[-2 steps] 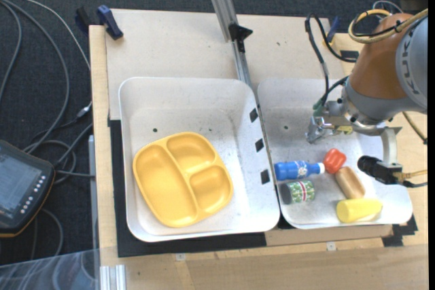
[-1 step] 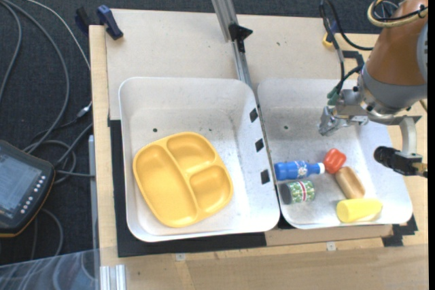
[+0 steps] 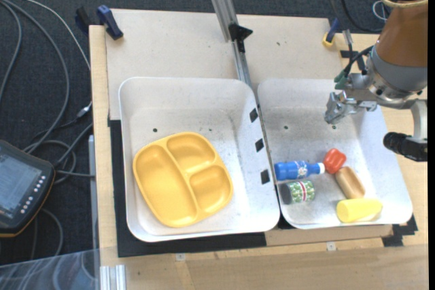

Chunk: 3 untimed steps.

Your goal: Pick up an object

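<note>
Yellow tray (image 3: 182, 178) (left bin (image 3: 136, 102)).

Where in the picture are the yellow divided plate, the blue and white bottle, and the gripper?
yellow divided plate (image 3: 182, 178): camera view, on its central ridge.
blue and white bottle (image 3: 298, 169): camera view, on its body.
gripper (image 3: 334, 116): camera view, at its fingertips.

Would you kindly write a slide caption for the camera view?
Tool above right bin holding bottle, can and toy food; yellow tray in left bin.
</note>
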Available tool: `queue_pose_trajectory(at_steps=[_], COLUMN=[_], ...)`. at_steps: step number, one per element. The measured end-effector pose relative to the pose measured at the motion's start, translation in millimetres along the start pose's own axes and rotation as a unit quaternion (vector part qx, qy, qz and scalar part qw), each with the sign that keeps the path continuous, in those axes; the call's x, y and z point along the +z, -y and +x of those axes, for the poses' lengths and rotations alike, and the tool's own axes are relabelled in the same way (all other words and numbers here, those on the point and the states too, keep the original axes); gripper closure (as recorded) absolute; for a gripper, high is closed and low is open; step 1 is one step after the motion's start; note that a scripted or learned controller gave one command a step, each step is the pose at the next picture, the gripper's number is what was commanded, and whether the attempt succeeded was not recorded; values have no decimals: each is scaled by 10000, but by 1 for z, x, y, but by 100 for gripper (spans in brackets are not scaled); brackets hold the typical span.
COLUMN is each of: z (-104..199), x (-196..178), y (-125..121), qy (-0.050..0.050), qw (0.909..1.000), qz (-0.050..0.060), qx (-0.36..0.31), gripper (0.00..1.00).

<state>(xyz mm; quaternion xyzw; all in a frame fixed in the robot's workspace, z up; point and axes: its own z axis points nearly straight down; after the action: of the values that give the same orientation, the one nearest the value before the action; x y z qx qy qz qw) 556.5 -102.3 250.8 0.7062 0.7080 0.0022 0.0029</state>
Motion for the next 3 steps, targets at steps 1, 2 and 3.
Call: queue_pose_trajectory(at_steps=[1,2,3], z=[47,94,139], x=[-3,11,19], y=[-9,-25,-47], qy=[-13,-10,-13], qw=[10000,10000,10000], qz=[23,28,27], qx=[-20,-17,-17], gripper=[100,100,100])
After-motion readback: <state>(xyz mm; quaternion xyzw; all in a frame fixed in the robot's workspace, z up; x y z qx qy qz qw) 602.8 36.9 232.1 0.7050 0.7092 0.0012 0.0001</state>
